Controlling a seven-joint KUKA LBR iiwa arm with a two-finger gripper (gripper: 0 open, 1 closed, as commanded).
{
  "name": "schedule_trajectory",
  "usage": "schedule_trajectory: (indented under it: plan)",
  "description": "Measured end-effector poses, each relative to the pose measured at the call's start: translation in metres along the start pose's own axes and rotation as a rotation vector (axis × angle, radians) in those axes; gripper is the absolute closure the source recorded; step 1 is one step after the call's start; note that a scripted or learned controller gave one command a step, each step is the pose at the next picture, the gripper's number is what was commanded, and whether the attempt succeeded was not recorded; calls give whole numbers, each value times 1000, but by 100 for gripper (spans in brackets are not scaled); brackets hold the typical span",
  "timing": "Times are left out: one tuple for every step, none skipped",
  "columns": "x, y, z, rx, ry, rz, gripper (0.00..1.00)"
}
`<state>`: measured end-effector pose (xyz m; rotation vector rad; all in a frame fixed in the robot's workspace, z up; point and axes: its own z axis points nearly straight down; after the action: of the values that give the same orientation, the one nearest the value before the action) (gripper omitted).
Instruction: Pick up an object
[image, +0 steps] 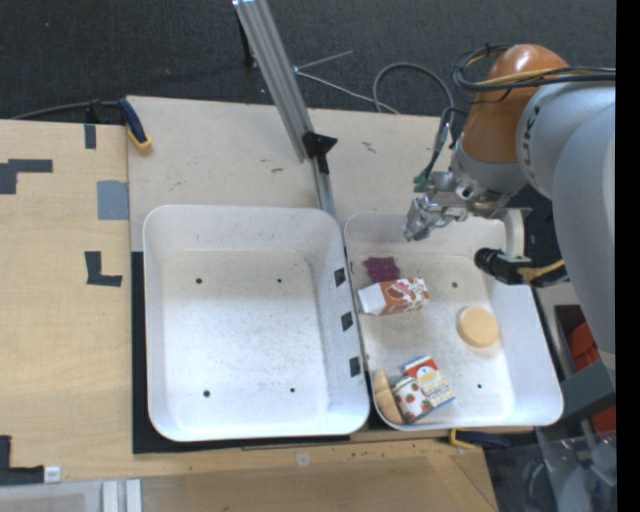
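My gripper (418, 226) hovers over the right bin's (520, 395) far edge, above a maroon scrap (381, 268); its grip I cannot tell.

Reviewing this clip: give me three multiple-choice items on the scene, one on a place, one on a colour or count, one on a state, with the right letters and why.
1. Where do the loose objects lie?
A. In the left bin
B. In the right bin
C. On the bare bench

2. What colour is the round flat object?
A. Pale yellow-orange
B. Blue
C. Green

3. How does the end effector stand relative to the objects?
A. Pressed onto the round object
B. Above the far edge of the right bin, apart from all the objects
C. Inside the left bin

Answers:
1. B: the purple piece, the small red-and-white carton, the round object and the red-and-white box all sit in the right bin.
2. A: it shows pale yellow-orange against the white floor.
3. B: the end effector is at the bin's far edge, with clear space to the purple piece.
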<state>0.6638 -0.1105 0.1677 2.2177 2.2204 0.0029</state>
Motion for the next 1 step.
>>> schedule_trajectory:
  plan:
    - [1,1,-51,0,0,-1,100]
